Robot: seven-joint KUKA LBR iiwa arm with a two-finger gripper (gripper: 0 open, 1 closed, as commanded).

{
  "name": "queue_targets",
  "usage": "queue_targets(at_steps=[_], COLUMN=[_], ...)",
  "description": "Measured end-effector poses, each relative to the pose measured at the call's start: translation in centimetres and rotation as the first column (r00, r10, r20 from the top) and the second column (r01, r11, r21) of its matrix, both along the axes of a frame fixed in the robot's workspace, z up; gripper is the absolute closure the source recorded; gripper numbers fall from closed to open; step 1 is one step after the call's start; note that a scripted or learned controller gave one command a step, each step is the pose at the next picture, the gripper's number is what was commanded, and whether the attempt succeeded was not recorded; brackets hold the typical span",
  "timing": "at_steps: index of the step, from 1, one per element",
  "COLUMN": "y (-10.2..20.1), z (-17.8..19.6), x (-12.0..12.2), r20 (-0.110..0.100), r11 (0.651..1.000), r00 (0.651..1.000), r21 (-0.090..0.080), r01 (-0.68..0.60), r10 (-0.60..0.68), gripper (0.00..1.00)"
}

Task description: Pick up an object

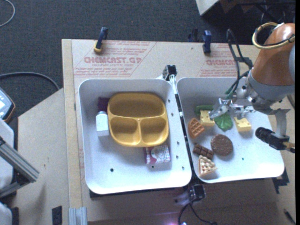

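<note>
I see the arm enter from the right, above the right bin. The gripper sits low over the upper middle of that bin, above a cluster of toy food. I cannot tell its grasp state from this view, and I see no object visibly lifted.

Right bin contents, as I read them:
- A green leaf-shaped piece lies directly under and just beside the gripper.
- A yellow cheese-like block lies just left of the leaf piece, touching a dark green strip at its upper edge.
- A second cheese-like wedge lies just right of the leaf piece.
- A round waffle-textured piece lies below-left of the yellow block.
- A round brown cookie lies near the bin centre.
- A small chocolate bar lies just left of the cookie.
- A triangular waffle wedge lies near the front wall.

Left bin contents:
- A yellow divided tray occupies the centre.
- A small white bottle touches the tray's left edge, with a dark item just behind it.
- A red and white packet lies at the tray's front edge.
</note>
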State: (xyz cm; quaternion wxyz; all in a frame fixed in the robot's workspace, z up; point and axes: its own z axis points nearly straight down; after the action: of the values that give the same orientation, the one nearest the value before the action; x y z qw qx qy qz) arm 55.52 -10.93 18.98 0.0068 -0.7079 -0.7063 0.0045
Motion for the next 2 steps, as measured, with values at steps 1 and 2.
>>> queue_targets(at_steps=[1,2], y=[0.0,0.4], z=[0.7,-4.0], x=[0.3,-0.6], r20=[0.014,0.008], r11=[1.0,1.0], r00=[1.0,1.0], r21=[-0.002,-0.001], r01=[-0.002,-0.002], r10=[0.002,0.002], gripper=[0.0,0.0])
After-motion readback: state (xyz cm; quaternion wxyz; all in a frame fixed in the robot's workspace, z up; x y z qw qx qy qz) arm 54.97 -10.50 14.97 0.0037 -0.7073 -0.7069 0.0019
